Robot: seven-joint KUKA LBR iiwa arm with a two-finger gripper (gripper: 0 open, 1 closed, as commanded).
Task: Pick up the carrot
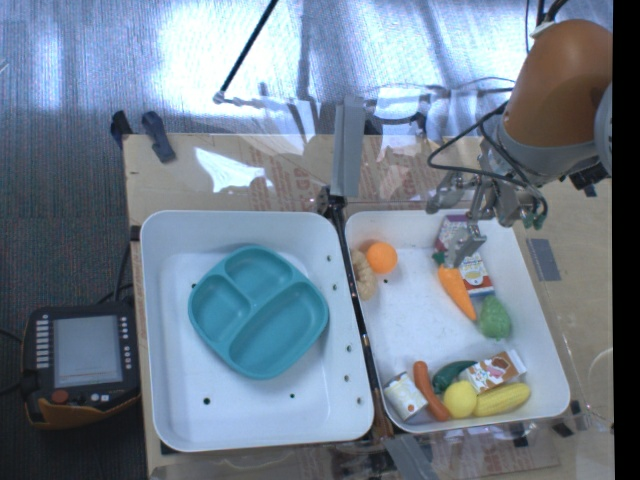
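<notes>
The carrot [457, 291] lies flat on the floor of the right bin [425, 323], toward its far right side, with a green vegetable [494, 318] just beside its near end and a small carton [474, 271] touching it on the right. The gripper [466, 240] hangs just beyond the carrot's far end; whether it is apart or together I cannot tell. Nothing looks lifted yet, so the descent, grasp and raise all remain to be done.
</notes>
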